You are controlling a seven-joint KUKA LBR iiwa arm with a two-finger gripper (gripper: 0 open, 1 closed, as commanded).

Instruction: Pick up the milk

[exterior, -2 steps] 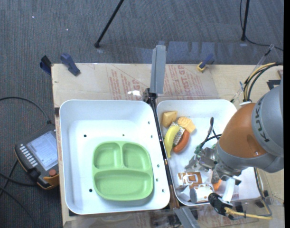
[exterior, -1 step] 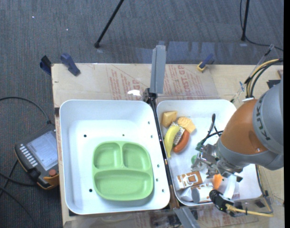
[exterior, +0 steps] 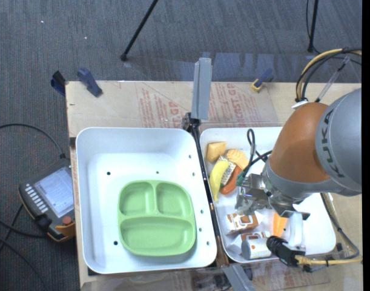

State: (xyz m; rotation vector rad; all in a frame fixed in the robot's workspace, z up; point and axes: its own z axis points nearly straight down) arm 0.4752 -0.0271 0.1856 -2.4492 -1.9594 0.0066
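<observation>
The milk [exterior: 242,222] is a small carton, white with orange-brown printed panels, lying on its side in the right bin [exterior: 327,238]. Its long axis runs roughly left to right across the view, tilted slightly; which end is the top cannot be told. It sits just below and a little left of the gripper [exterior: 252,200], very close to it, though contact cannot be confirmed. A second small carton [exterior: 252,246] of similar colouring lies further below the gripper, near the bin's front edge. The gripper hangs over the middle of the right bin; whether it is spread or closed cannot be told, and nothing is visibly held in it. Above and left of it lie a banana [exterior: 216,177], a cheese wedge [exterior: 216,150] and other toy foods. Well to its left, the left bin [exterior: 94,162] holds a green divided plate [exterior: 156,217].
</observation>
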